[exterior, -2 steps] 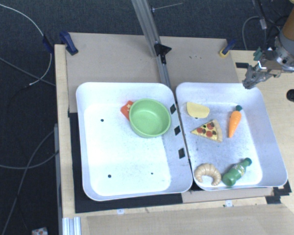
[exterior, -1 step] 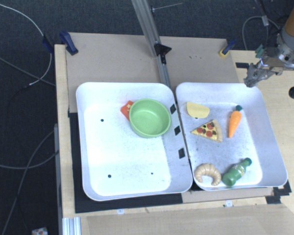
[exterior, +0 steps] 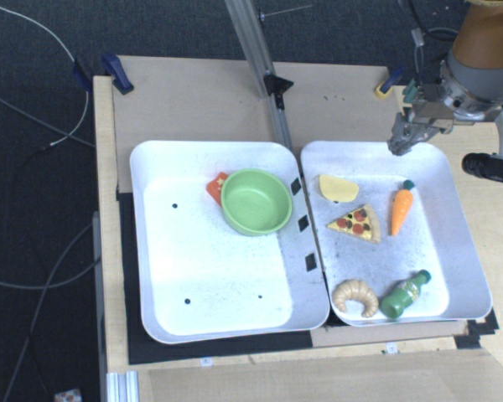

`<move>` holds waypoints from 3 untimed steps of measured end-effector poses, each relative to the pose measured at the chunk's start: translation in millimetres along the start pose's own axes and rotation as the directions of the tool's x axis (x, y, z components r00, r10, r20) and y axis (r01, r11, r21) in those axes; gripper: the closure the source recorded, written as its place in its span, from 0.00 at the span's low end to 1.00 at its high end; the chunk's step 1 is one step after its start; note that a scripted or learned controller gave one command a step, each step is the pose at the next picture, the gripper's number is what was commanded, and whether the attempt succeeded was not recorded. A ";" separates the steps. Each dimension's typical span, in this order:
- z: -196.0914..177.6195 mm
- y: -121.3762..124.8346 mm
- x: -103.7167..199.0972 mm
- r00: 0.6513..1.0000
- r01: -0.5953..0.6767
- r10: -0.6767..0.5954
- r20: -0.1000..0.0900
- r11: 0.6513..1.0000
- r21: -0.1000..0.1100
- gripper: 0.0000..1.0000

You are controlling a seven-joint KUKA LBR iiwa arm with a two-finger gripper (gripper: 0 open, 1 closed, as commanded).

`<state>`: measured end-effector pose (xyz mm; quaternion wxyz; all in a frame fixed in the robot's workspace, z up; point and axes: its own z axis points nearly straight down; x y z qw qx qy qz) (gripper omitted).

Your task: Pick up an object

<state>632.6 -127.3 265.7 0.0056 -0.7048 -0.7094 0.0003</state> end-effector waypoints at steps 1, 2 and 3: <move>4.9 -8.0 43.8 1.000 -0.002 0.002 0.001 1.000 0.003 1.00; 7.8 -15.9 87.2 1.000 -0.002 0.002 0.002 1.000 0.004 1.00; 19.1 -15.2 148.2 1.000 -0.001 0.001 0.002 1.000 0.006 1.00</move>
